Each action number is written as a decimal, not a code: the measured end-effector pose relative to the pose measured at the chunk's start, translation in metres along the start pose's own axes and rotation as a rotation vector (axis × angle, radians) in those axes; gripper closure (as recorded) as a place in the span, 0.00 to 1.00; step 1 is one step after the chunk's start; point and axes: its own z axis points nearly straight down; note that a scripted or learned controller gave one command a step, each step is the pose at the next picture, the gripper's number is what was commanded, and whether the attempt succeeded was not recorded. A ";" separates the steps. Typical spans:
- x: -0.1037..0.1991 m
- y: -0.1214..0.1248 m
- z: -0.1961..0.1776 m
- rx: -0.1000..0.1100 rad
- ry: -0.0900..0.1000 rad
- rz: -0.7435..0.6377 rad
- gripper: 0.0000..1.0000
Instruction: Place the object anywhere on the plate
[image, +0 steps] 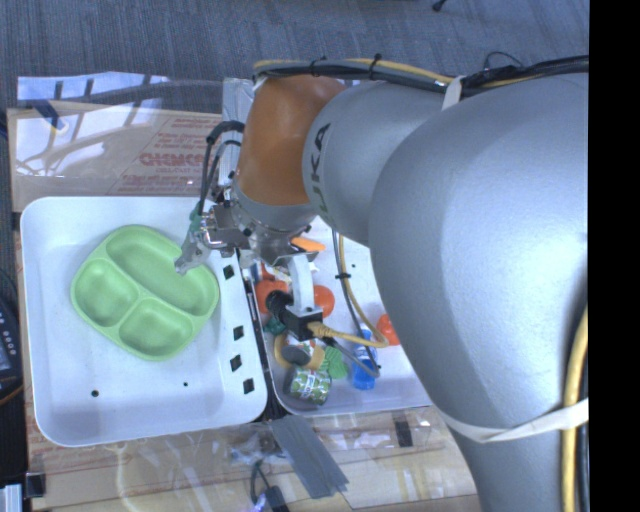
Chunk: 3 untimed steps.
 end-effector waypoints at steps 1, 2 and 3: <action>-0.022 -0.044 0.001 0.000 0.000 -0.087 0.00; 0.088 -0.062 -0.003 -0.001 -0.001 -0.287 0.00; 0.123 -0.064 0.099 -0.004 0.001 0.274 0.00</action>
